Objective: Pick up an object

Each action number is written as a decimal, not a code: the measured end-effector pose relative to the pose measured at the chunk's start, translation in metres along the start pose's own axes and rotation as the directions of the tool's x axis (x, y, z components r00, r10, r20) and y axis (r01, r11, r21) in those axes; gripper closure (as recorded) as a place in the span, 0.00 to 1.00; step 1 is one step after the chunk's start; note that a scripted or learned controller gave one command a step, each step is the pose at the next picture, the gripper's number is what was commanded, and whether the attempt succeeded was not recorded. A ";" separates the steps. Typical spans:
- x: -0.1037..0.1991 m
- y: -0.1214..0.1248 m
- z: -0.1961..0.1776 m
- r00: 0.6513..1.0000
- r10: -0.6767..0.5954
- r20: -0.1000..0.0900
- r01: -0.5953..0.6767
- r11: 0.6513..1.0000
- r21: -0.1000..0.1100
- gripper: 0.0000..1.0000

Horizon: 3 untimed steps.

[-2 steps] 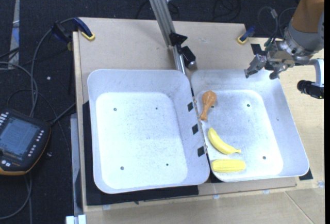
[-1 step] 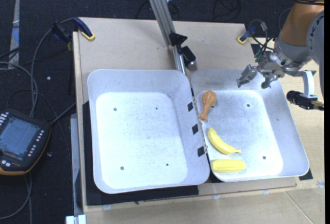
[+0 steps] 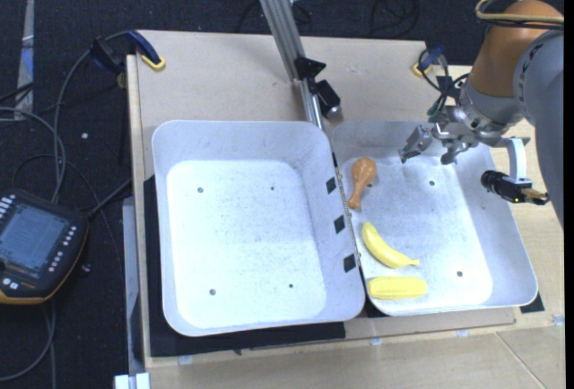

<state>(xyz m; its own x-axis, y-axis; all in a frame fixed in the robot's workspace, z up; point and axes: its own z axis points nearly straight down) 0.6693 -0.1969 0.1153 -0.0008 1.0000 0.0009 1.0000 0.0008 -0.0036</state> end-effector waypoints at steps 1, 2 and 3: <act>0.000 0.000 0.021 1.000 0.000 0.001 0.000 1.000 -0.002 0.00; 0.000 0.000 0.009 1.000 -0.001 0.002 0.001 1.000 -0.004 1.00; -0.001 0.005 -0.053 1.000 0.000 0.002 0.000 1.000 -0.008 1.00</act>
<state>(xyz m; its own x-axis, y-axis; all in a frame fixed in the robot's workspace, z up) 0.6748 -0.1977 0.1685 -0.0004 1.0000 -0.0012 1.0000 0.0004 0.0049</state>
